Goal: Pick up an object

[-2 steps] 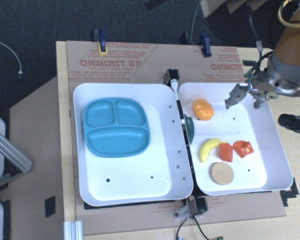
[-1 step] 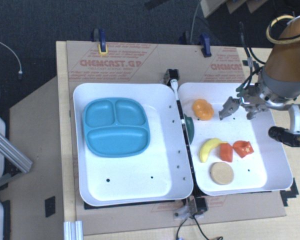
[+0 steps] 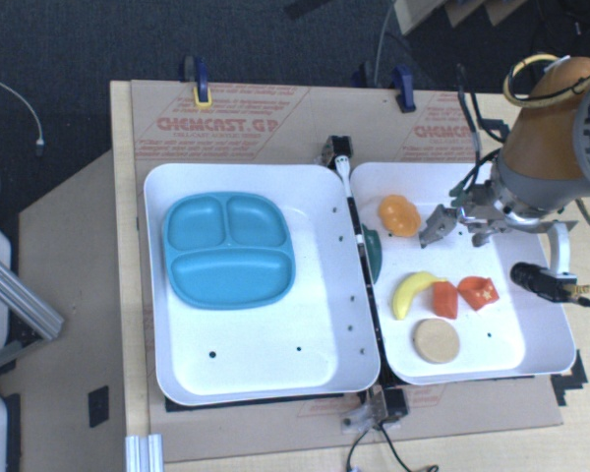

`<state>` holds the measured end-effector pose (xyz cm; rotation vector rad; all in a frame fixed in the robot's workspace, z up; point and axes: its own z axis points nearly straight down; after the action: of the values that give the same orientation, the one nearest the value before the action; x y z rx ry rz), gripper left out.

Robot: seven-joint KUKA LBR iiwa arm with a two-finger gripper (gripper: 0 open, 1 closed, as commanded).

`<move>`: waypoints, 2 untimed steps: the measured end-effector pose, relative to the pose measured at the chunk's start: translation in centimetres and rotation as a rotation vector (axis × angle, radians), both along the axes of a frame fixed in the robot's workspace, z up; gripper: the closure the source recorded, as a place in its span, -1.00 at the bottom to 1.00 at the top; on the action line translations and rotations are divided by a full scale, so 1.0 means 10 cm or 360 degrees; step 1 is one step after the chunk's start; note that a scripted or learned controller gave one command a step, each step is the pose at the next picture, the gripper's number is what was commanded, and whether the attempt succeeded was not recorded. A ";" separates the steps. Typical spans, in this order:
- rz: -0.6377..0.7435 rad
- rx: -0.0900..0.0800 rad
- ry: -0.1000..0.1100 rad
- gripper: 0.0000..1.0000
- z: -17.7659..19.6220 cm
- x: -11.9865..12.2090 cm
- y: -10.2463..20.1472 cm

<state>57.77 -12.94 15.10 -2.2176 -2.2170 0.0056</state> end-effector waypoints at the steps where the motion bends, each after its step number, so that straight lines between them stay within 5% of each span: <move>1: 0.0000 0.0000 -0.0001 -1.00 -0.43 0.01 0.00; 2: -0.0001 -0.0003 -0.0013 1.00 -0.29 0.03 0.00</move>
<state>58.03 -12.93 12.15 -2.2235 -2.2212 -0.0007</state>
